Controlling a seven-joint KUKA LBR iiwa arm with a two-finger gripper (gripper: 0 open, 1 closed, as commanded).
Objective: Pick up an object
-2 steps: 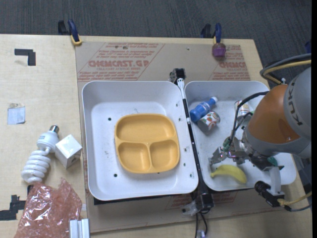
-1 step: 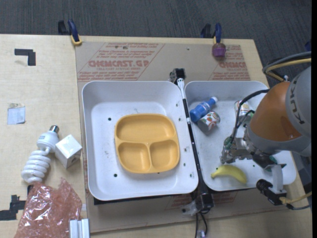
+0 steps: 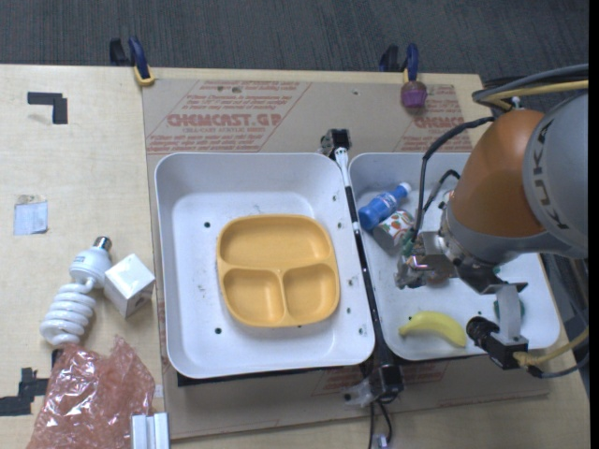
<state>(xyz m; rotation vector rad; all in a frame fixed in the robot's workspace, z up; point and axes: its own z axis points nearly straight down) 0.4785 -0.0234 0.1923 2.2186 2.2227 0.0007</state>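
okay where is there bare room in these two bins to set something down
Left bin: bare white floor rings the yellow divided plate, widest along its left wall. Right bin: crowded, with the bottle, banana and gripper; a small patch sits between banana and left wall.
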